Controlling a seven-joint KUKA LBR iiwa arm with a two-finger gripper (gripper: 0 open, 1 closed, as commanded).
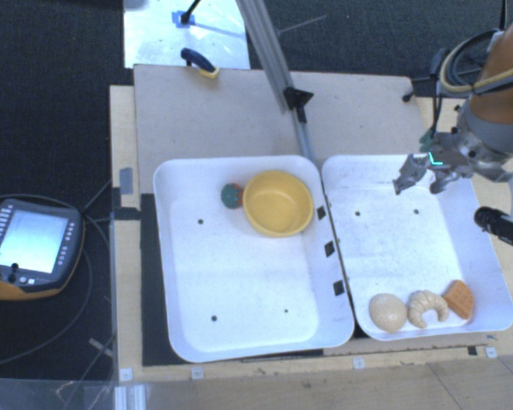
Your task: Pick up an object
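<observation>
Hovering tool (422, 180), fingers spread, above right bin (385, 229).

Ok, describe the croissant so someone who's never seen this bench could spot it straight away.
Start at the right-hand white bin, the one nearer the arm, and look along its near edge, where three food items lie in a row. The croissant is the middle one. It is the pale, curved, ridged piece, between a smooth round bun on the left and a flat orange waffle-like square on the right.
</observation>
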